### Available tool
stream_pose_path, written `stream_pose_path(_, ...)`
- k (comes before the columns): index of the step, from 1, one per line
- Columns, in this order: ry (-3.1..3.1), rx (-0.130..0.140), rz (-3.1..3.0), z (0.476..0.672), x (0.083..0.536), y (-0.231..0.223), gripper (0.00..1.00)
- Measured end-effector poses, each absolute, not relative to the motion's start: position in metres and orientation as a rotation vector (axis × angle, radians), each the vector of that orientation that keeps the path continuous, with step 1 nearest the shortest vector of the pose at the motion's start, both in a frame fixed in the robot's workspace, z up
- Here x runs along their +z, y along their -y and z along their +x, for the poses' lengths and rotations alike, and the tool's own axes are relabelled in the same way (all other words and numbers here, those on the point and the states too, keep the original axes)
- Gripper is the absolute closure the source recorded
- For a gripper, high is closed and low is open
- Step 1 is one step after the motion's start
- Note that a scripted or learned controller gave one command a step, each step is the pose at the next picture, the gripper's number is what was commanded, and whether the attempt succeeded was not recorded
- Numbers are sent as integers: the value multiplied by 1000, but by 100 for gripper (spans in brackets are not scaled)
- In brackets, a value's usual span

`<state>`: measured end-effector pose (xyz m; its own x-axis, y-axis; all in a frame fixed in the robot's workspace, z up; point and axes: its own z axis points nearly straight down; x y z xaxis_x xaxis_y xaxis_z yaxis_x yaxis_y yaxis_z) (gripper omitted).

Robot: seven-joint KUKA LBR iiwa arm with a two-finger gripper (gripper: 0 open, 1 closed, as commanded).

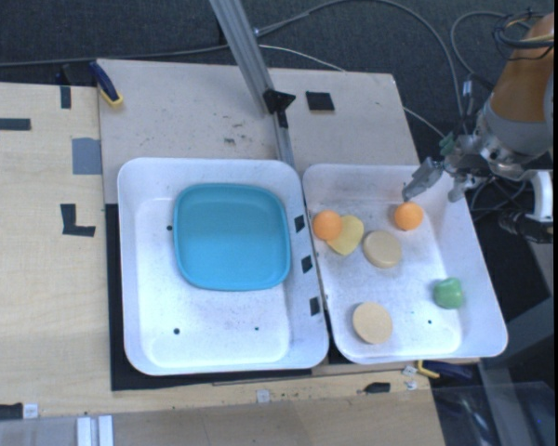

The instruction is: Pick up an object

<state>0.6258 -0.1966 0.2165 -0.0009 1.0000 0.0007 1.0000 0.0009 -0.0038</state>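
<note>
The right bin [465, 337] holds several small items: an orange ball [327, 225] touching a yellow piece [348, 235], a second orange ball [408, 216], a tan disc [382, 249], another tan disc [372, 322] and a green lump [449, 293]. My gripper [437, 182] hangs over the bin's upper right corner, just above and right of the second orange ball. Its two fingers stand apart, open, with nothing between them.
The left bin [149, 333] carries a blue square plate [232, 235]. A slanted metal pole [251, 54] crosses the back of the bench. Cables [428, 35] loop behind the right bin near the arm.
</note>
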Motion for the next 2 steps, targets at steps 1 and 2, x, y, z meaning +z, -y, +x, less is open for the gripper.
stream_pose_path(1, 2220, 4, -2218, 630, 173, 196, 0)
stream_pose_path(2, 2219, 5, -2217, 631, 110, 197, 0)
